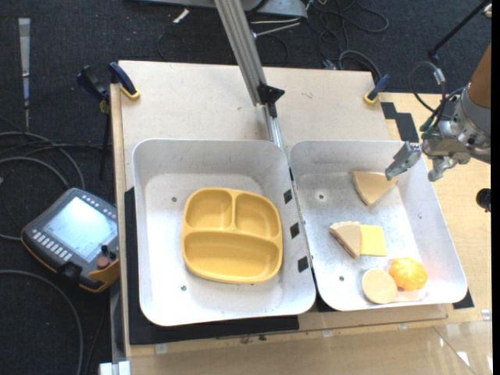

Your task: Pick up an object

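Grey tool (419, 164), fingers apart, hovers beside tan wedge (372, 186); no readable writing.

Bench (203, 100) under two white bins (156, 209)

No text, label, brand or number can be read; the lit screen of the handheld controller (78, 226) is too blurred.

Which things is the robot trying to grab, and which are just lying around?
For the job:
gripper
tan wedge-shaped piece
cream wedge with yellow square slice
round beige disc
orange lumpy ball

Just lying about:
yellow three-compartment plastic plate
grey-and-orange handheld controller
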Tool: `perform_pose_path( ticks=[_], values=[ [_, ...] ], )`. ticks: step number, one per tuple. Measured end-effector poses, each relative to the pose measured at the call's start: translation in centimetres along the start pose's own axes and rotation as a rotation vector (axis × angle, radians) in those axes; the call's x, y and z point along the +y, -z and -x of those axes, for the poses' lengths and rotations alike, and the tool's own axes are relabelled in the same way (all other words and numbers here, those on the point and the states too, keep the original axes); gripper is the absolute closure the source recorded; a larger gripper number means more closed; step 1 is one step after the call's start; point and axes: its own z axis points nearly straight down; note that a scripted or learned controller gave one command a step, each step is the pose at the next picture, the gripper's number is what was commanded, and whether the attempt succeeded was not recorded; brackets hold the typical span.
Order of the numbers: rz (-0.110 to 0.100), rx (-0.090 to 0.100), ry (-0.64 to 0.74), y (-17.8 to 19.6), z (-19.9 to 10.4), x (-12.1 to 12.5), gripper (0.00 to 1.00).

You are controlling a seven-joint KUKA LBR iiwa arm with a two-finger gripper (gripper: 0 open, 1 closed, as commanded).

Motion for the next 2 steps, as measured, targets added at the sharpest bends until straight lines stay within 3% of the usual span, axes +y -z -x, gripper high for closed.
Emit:
perform_pose_path(
  ticks=[1, 2],
  values=[
    [0.000, 0.000, 0.000, 0.0, 0.0, 0.0, 0.00],
    [-0.005, 0.000, -0.003, -4.8, 0.8, 0.1, 0.00]
  ],
)
